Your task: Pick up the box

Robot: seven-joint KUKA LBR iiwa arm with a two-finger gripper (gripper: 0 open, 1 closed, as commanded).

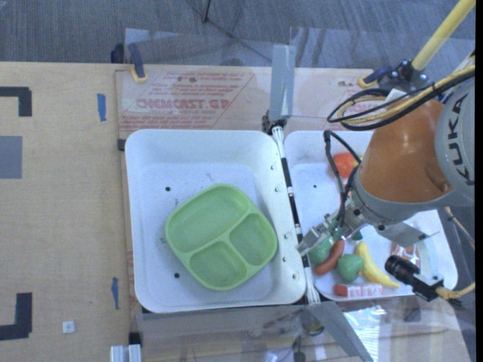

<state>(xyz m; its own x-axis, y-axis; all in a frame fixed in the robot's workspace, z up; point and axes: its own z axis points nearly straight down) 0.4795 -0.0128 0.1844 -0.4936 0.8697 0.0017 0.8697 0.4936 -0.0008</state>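
Down at the right bin's [317, 164] near edge, box [364, 290] lying flat, long axis running left-right along the rim, my gripper [321, 240] hovering over toy food just above-left, whether anything is gripped I'm not seeing.

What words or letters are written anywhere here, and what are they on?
"UKA", running downward, partly cut off by the picture's edge: on the grey arm.
Red print on the board behind the bins: too blurred to read.
Red and white label on a flat item in the right bin: too small to read.
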